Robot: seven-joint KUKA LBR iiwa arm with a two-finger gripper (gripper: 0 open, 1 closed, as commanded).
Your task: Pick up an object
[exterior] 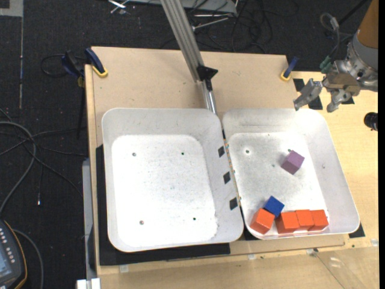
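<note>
Bench (150, 83): tan board carrying two shallow white bins side by side.

Left bin (117, 131): speckled white floor.

Right bin (337, 179): holds five blocks.
- Purple cube (293, 161): alone near the bin's middle, tilted, well apart from the others.
- Blue cube (274, 206): toward the near edge, touching the orange group from behind.
- Orange block (261, 220): near-left of the group, turned at an angle, just below the blue cube.
- Two further orange blocks (302, 220): side by side in a row along the near wall, right of the angled one.

Gripper (320, 98): above the far right corner of the right bin, over its rim, fingers spread apart with nothing between them. Well apart from every block.

Arm (364, 41): enters from the right, orange band at the frame's edge.
</note>
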